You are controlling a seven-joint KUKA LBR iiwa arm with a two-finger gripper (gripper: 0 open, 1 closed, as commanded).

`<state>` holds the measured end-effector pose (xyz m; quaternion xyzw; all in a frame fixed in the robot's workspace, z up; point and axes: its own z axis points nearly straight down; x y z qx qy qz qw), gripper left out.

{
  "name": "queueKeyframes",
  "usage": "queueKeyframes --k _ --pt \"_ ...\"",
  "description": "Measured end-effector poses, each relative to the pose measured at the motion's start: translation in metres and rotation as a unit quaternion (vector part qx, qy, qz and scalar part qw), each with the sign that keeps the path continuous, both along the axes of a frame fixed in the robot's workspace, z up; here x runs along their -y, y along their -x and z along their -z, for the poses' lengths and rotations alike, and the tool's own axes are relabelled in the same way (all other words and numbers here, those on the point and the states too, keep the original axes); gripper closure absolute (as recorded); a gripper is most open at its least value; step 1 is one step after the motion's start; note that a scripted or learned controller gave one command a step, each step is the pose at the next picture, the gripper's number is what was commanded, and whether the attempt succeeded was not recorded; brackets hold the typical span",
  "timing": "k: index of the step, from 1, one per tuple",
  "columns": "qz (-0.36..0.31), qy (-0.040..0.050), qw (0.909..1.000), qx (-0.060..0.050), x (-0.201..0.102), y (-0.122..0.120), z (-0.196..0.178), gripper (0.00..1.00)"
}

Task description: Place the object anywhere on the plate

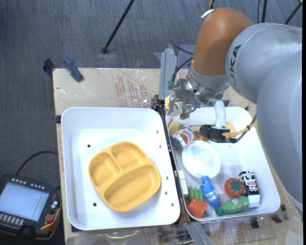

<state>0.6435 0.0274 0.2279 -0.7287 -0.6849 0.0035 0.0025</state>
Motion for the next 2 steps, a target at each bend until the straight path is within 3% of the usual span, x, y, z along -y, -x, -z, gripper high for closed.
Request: queueKeyframes --k 1,2 --pt "-0.098 -0.0007 0.9952 0.0 -0.095 0.067 0.037 1.0" --pt "-0.165 -0.0011 0.9862 0.002 -0.168 0.09 0.022 1.0"
